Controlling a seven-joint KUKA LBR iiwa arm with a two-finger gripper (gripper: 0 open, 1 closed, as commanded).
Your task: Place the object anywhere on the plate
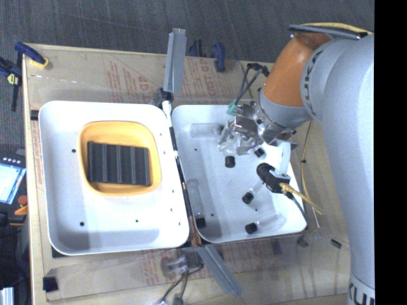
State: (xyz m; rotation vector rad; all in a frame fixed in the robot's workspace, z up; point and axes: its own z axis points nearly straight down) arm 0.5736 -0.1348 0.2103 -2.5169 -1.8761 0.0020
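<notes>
Small black object (229,161) lies loose just beside the claw (237,142).

This is a robotics lab. A grey arm (343,107) leans over a plywood bench (114,75), with blue clamps (219,54) along its far edge.

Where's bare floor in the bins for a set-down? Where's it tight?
Free: the left white bin, on the floor in front of the yellow-rimmed plate with dark ribbed centre, and that centre itself. In the right white bin, the middle floor by its left wall. Crowded: around the gripper and the small black pieces toward the right and front.
</notes>
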